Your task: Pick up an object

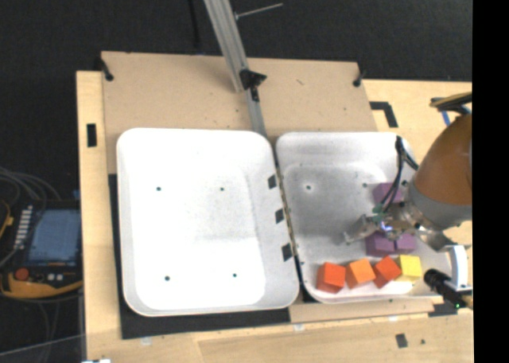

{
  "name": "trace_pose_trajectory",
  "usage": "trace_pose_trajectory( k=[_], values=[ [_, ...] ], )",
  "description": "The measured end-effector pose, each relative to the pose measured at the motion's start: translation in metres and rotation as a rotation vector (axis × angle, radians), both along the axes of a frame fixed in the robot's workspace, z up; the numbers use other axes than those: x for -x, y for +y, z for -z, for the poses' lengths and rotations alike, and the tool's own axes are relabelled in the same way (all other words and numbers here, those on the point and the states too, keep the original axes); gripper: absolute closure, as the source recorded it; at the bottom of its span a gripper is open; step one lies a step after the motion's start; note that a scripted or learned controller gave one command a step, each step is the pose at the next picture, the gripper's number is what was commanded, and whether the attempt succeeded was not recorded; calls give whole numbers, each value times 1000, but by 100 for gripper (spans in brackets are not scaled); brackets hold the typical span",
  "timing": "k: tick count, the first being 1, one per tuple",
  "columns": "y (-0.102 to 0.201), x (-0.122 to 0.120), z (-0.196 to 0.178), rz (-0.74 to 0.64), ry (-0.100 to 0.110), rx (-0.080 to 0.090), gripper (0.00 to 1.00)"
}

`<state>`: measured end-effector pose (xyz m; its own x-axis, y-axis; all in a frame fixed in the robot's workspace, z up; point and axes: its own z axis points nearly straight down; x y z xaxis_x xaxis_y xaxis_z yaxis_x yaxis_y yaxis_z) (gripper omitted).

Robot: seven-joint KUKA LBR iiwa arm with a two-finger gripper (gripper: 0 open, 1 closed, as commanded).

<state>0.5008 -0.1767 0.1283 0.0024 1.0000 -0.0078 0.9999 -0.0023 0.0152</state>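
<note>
In the right bin (pixel 334 162) a row of small blocks lies along the front wall: an orange-red block (pixel 331 276), an orange block (pixel 362 272), a red block (pixel 388 270) and a yellow block (pixel 410 265). Purple blocks (pixel 388 194) lie further back near the right wall, partly hidden by the arm. My gripper (pixel 380 228) hangs low over the purple pieces, just behind the coloured row. The arm's orange band (pixel 447 166) covers the bin's right side.
The left bin (pixel 199 218) stands beside the right one, their walls meeting at the middle. A slanted metal post (pixel 227 27) rises from the back of the bench. A blue-screened device (pixel 52 238) sits off the bench at far left.
</note>
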Motion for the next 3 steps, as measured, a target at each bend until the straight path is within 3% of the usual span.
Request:
trace_pose_trajectory(
  k=[1,2,3],
  values=[
    [-2,-4,2,1,-11,5,0],
    [-3,-5,-8,7,-16,6,100],
    [-4,-5,-50,-5,12,-6,100]
  ],
)
